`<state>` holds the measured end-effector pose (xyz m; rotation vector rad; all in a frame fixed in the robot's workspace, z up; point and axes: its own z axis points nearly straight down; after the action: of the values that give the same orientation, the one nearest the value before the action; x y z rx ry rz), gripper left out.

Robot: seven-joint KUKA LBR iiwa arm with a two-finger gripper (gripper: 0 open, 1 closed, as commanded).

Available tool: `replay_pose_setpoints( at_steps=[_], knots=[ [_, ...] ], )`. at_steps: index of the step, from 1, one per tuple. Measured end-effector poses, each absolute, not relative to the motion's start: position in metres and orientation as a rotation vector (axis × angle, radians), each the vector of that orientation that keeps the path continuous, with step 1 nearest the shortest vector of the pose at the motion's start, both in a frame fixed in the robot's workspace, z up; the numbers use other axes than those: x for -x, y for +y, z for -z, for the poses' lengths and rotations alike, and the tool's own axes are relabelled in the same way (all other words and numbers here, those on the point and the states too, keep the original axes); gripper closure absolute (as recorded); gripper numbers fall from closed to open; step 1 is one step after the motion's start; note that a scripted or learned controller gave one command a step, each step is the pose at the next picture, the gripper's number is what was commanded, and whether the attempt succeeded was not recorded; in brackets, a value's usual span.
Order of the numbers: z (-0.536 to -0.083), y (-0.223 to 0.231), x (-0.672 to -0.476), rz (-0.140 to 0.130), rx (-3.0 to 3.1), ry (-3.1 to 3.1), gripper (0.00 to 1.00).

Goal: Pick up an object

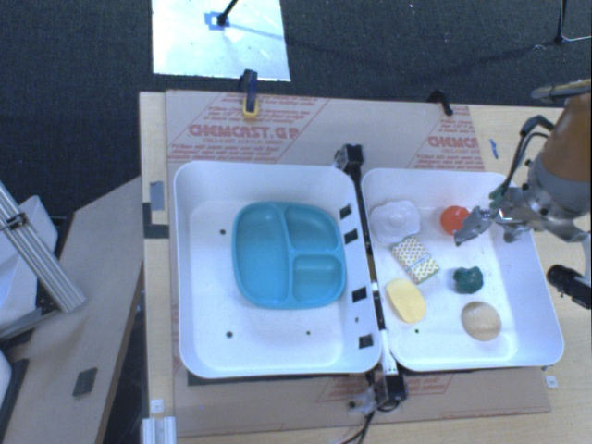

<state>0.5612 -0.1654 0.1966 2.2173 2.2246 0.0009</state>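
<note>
Five objects lie in the right bin under my gripper, whose fingers look spread and empty. Nearest, just left, sits the orange ball; the green toy lies below.

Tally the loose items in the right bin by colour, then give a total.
White: 1, round white lidded cup
Orange-red: 1, small ball
Patterned yellow: 1, checked packet
Yellow: 1, soft oval lump
Dark green: 1, small toy
Tan: 1, round ball
Total: 6
</note>
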Motion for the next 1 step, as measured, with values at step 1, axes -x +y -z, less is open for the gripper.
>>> replay_pose_setpoints(
  at_steps=[1],
  knots=[
    [-0.1346, -0.1663, -0.5583, 0.002, -2.221, 2.224, 0.0]
  ],
)
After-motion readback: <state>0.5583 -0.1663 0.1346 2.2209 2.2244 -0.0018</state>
